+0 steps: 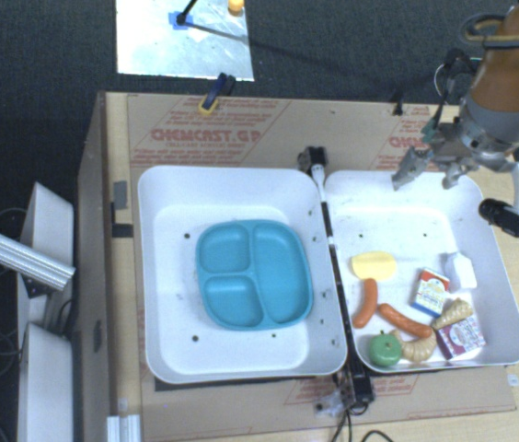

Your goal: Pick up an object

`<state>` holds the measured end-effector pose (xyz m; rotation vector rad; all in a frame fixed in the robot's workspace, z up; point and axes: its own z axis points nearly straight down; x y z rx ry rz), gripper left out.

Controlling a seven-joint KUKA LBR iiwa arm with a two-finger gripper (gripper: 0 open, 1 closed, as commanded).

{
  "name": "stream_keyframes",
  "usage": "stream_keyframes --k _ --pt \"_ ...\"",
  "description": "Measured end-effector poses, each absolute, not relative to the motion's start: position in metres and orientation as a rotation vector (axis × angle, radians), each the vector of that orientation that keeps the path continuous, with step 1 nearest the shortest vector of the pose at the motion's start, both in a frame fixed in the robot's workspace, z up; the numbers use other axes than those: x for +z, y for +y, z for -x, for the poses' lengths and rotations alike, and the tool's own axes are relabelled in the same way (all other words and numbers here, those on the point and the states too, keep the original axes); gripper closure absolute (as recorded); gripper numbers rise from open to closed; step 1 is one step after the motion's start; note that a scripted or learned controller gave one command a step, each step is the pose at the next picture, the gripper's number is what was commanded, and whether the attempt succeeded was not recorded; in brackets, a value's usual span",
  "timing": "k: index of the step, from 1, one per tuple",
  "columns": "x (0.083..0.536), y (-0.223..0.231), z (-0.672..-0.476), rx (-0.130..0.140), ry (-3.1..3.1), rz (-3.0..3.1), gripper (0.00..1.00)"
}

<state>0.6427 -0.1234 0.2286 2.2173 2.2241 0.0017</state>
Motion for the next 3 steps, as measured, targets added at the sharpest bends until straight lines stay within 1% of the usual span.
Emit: stream_keyframes --k 1,2,3 --pt "0.166 -0.092 -0.553 0.0 2.224 -2.221 0.0" --pt "0.098 -0.087 -0.564 0.0 2.222 -2.221 0.0" --pt "0.084 -0.085 -0.548 0.001 2.223 -2.22 0.0"
